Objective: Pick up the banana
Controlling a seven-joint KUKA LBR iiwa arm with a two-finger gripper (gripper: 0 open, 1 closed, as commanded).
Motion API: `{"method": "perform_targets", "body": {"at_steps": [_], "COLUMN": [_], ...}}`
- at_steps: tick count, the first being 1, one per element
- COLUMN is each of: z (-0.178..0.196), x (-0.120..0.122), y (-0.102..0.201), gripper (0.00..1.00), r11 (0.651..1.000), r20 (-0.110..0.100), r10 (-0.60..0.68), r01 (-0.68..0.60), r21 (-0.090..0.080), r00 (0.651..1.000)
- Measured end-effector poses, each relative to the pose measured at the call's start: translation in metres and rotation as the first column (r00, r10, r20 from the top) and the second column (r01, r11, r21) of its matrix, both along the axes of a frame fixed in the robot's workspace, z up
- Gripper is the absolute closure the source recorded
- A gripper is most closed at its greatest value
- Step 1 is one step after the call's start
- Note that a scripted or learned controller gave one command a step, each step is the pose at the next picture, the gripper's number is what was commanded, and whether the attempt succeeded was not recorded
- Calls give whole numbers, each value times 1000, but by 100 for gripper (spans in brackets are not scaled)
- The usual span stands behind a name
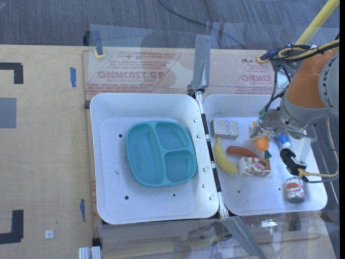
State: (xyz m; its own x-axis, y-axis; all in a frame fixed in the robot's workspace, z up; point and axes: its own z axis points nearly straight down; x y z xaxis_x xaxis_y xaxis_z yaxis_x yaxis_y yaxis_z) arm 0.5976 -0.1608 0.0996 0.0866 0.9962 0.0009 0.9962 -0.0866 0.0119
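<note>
Here, line by line, is how we read the bench.

Banana: we see it in the right bin, lying along that bin's left wall, just beside the divider between the two bins. It is untouched, so the pick is not yet done.

Gripper: we find it over the upper middle of the right bin, near an orange ball. Whether it is released or clenched we cannot tell; the wrist and cables hide that end. Nothing shows as held.

Arm: it reaches in from the right, orange band over the bin's far corner.

Neighbours: a carrot-like stick and a small carton lie just right of the banana, and a green sponge sits above it. We judge the crowding leaves little room on the banana's right side.

Left bin: it bears a teal divided plate, likely a drop spot, well apart from the fruit.

Next move, as we judge it: shift left and down, then close across the banana's narrow width.

Risk: the wall may block one side.
</note>
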Motion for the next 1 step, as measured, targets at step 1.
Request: {"method": "perform_targets", "body": {"at_steps": [1], "z": [94], "x": [27], "y": [-11], "gripper": [100], "r11": [1000], "r20": [-10], "r10": [9], "r01": [-9], "r21": [-1], "r00": [1000]}}
